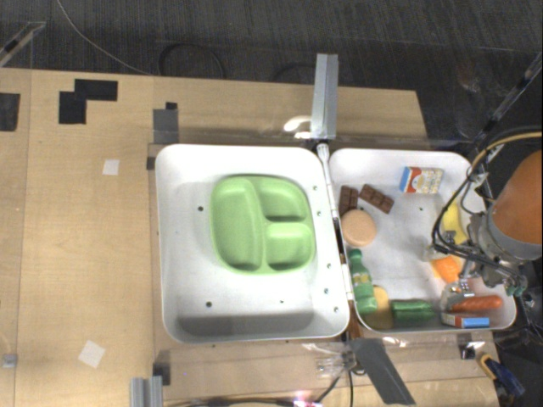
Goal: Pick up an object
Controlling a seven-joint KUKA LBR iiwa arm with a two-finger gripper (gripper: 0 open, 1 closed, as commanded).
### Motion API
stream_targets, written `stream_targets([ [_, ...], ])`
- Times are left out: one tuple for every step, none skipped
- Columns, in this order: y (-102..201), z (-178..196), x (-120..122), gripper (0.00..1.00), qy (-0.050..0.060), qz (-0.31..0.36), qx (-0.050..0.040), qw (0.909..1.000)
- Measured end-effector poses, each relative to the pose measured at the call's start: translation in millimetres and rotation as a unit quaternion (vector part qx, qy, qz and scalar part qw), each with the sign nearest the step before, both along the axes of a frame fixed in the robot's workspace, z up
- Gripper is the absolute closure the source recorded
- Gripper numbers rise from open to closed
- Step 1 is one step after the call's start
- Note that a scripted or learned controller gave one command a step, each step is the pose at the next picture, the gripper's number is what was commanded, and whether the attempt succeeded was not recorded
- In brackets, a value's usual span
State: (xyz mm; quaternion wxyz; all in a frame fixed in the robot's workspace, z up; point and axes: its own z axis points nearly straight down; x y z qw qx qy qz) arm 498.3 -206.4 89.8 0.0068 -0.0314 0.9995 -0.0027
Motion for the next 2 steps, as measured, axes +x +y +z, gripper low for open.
stream_targets([
  [-0.3,0.2,0.4,0.0,-0.003,0.04,-0.002,0.9992],
  [0.5,0.2,0.7,0.0,-0.003,0.08,-0.0027,0.9968],
])
